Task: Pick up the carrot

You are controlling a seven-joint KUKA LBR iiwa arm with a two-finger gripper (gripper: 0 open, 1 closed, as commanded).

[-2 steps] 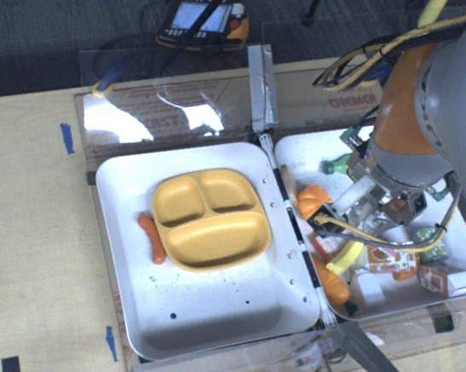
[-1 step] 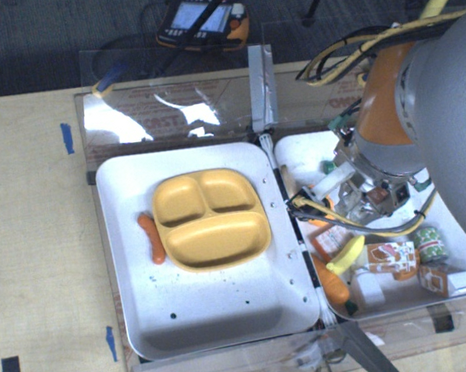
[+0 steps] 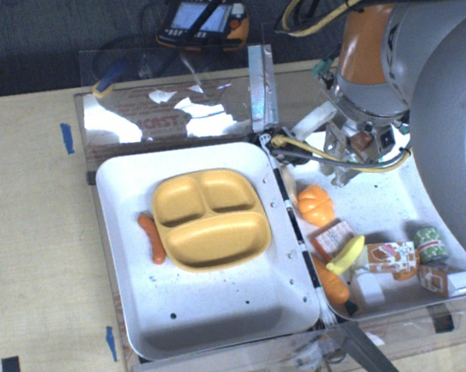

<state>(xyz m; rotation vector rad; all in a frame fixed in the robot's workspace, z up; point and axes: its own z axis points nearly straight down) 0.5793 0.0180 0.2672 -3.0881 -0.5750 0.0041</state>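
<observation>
The left bin (image 3: 139,314) holds a yellow tray with three sections (image 3: 210,218), and the carrot (image 3: 152,238) lies just beside the tray's left edge, touching it. The right bin (image 3: 393,193) holds a small orange pumpkin (image 3: 315,204), a banana (image 3: 346,255), an orange fruit (image 3: 335,287) and some little food boxes (image 3: 394,260). The gripper (image 3: 350,151) hangs over the back of the right bin, well apart from the carrot, and I cannot tell how it stands.

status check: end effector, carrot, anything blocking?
End effector over the right bin, far end; fingers unreadable. Carrot flat in the left bin, touching the yellow tray's left edge. Nothing on the carrot.
</observation>
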